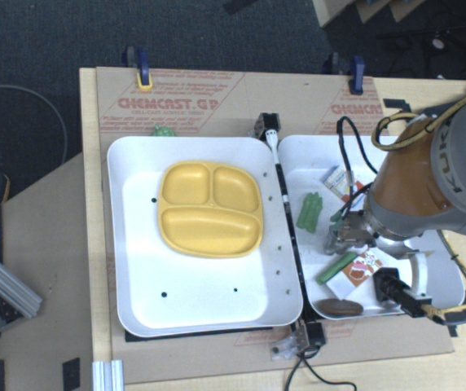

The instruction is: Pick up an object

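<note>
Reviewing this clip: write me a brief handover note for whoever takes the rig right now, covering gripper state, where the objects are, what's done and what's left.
Gripper: low in the right white bin, over the clutter; fingers not readable from this view, and nothing visibly held.
Objects: in the right bin, a ridged green block, a green stick, a red-and-white packet, a dark brown oval piece and a small printed pack. The yellow three-compartment plate lies in the left white bin.
Done: arm positioned over the pile.
Left: confirm a grasp, then lift an object.
</note>
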Motion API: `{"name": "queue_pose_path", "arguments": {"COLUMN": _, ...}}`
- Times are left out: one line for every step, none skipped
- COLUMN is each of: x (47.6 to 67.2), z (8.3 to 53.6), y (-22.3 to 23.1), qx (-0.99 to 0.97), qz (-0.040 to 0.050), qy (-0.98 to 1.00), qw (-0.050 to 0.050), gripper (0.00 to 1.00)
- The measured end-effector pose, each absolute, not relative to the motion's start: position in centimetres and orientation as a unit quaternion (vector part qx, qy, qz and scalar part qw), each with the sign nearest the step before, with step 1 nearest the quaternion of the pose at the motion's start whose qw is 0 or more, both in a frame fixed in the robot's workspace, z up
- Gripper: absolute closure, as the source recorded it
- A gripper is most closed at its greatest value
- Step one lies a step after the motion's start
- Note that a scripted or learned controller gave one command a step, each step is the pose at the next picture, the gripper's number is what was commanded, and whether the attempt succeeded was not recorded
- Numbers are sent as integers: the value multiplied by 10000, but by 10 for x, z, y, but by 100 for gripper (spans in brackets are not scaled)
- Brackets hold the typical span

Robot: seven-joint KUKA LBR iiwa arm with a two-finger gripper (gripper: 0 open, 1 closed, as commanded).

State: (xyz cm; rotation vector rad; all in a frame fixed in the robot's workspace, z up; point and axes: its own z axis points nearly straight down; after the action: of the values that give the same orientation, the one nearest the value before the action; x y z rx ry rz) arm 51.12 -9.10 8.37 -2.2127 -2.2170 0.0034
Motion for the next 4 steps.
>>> {"name": "queue_pose_path", "arguments": {"x": 550, "z": 191, "y": -20, "qx": -7035, "qz": -59, "qy": -7107, "qw": -41, "gripper": 100}}
{"name": "queue_pose_path", "arguments": {"x": 508, "z": 377, "y": -3, "qx": -7058, "qz": -78, "qy": -7084, "qw": -64, "gripper": 100}}
{"name": "queue_pose_path", "arguments": {"x": 497, "z": 486, "y": 54, "qx": -7044, "qz": -68, "qy": -7098, "qw": -41, "gripper": 100}}
{"name": "queue_pose_path", "arguments": {"x": 478, "z": 469, "y": 87, "qx": -7054, "qz": 12, "qy": -7088, "qw": 18, "gripper": 100}}
